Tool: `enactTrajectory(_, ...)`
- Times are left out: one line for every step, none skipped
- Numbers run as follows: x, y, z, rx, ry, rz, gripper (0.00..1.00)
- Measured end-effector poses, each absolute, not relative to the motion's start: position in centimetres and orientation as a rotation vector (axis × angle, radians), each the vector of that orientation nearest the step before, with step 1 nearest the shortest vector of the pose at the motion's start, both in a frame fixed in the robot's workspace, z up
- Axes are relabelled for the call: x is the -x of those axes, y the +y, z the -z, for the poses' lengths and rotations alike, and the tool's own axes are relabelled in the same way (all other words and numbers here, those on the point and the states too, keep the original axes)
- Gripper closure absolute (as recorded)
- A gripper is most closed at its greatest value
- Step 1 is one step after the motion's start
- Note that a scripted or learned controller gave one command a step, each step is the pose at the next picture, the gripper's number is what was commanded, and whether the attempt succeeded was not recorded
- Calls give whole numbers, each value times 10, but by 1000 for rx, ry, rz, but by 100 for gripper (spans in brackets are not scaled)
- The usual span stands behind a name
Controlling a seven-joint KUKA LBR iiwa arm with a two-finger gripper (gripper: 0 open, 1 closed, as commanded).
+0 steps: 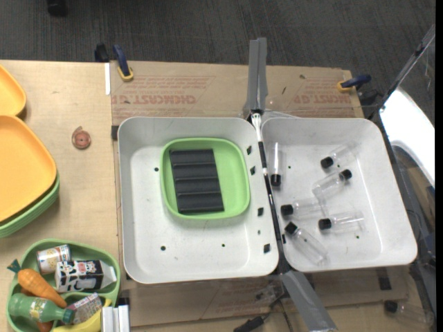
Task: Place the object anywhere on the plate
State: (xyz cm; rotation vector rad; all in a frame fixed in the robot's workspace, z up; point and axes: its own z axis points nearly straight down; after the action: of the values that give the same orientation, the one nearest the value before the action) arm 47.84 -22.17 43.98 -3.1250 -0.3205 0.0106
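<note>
While two white bins sit side by side on the table, neither the arm nor its tool appears over them, so whether the tool is open or closed cannot be told. The left bin holds a green plate near its middle, with a dark ribbed pad lying on it. The right bin holds several clear vials with black caps, scattered on their sides and well apart from the plate; one lies just beside the seam between the bins. Stacked yellow plates and a green bowl of toy food sit at the table's left.
</note>
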Motion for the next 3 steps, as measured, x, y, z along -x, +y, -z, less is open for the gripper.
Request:
enactTrajectory(-478, -222, -440, 3125, -321, -11, 0)
enactTrajectory(-478, -222, -440, 3125, -321, -11, 0)
enactTrajectory(-476, -222, -178, 3123, -309, -8, 0)
